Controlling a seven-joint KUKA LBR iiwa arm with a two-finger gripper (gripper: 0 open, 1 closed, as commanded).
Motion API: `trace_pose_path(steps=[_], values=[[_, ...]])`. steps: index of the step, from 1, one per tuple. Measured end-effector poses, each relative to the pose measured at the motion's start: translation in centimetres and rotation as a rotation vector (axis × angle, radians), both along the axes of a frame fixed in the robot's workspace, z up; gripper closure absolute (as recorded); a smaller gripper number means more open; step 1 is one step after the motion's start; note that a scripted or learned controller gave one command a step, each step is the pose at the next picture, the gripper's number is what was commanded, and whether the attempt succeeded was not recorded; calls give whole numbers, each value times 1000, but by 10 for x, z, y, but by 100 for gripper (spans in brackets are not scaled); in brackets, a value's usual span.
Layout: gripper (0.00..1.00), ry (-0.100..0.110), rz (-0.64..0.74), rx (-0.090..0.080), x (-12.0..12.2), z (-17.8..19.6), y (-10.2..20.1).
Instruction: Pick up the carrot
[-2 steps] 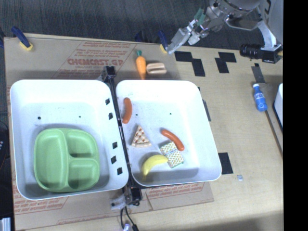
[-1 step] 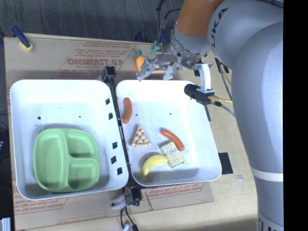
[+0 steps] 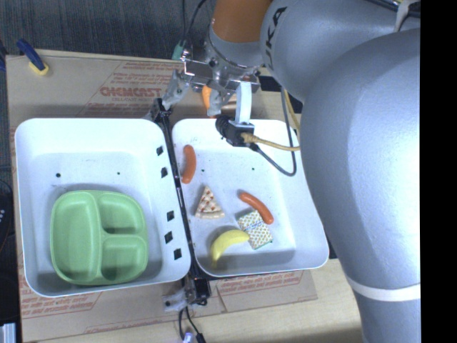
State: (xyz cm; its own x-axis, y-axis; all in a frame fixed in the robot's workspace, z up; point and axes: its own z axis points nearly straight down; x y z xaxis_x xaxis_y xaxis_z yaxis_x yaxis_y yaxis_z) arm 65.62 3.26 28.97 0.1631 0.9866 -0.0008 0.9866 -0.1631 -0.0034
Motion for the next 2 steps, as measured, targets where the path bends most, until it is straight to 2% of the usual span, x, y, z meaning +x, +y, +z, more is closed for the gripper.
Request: trace_pose_path(steps=[1,2], values=[[0,0,-195,-1,0,34,57],[0,3,-429,-2,-75,64,117]])
